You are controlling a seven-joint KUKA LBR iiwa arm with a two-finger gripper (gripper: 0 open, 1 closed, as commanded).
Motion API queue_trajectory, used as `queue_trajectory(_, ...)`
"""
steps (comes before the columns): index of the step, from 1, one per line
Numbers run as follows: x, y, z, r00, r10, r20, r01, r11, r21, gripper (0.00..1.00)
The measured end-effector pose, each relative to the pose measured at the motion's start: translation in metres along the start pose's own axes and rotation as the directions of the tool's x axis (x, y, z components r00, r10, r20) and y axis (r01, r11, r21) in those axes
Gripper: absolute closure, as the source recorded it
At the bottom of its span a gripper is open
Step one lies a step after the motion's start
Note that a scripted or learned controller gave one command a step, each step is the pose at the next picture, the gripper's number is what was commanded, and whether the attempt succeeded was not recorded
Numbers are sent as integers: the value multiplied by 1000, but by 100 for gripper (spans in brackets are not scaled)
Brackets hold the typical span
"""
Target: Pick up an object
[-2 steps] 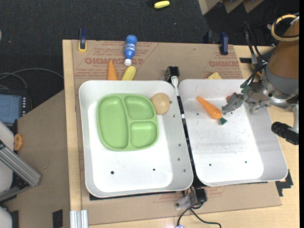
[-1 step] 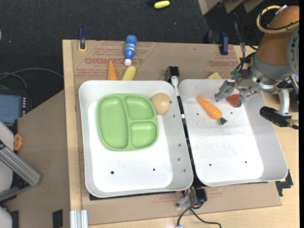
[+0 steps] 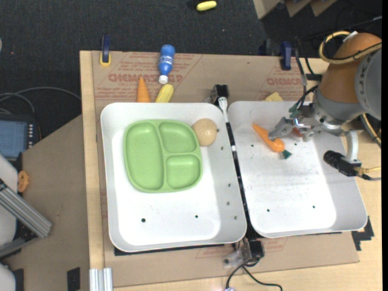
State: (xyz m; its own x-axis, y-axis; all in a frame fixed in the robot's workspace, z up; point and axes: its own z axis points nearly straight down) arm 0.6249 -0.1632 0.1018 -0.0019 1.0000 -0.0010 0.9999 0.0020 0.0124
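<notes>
Brown bench (image 3: 91,162); dark carpet (image 3: 54,17)

1. The gripper (image 3: 288,128) hovers over the right bin (image 3: 303,211), just beside the orange carrot (image 3: 268,137).
2. Farther off to the carrot's side, the left bin (image 3: 163,223) holds a green tray (image 3: 161,156) and a tan ball (image 3: 205,131).

Pincer (image 3: 290,128) tips too blurred.
</notes>
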Motion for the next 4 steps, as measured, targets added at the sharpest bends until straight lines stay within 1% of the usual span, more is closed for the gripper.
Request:
queue_trajectory(1,15,43,13,1000,-2,0,2,1000,0,0)
queue_trajectory(2,21,-13,-105,1000,3,0,-3,1000,5,0)
queue_trajectory(3,13,-56,21,1000,4,-4,-4,1000,25,0)
queue_trajectory(4,35,17,17,1000,-3,0,3,1000,6,0)
